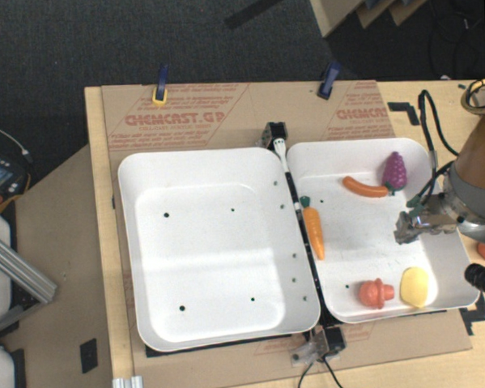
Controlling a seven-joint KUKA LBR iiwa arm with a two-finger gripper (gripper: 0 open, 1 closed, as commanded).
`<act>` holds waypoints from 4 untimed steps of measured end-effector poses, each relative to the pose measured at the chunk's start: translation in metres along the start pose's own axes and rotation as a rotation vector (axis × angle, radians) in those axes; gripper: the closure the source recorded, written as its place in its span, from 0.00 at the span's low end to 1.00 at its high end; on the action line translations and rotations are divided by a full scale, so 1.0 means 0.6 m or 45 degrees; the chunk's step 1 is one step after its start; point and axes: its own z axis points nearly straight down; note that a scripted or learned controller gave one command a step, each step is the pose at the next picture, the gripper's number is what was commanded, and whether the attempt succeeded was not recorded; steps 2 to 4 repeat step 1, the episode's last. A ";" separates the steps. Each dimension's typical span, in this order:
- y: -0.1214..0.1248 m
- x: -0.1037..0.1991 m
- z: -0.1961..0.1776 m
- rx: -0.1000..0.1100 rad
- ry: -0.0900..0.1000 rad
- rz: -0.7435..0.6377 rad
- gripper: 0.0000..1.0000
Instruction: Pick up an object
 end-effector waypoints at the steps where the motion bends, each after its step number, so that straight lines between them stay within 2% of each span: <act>1: 0.001 -0.001 -0.017 -0.004 -0.003 0.000 1.00; 4: 0.001 -0.001 -0.017 -0.004 -0.003 0.000 1.00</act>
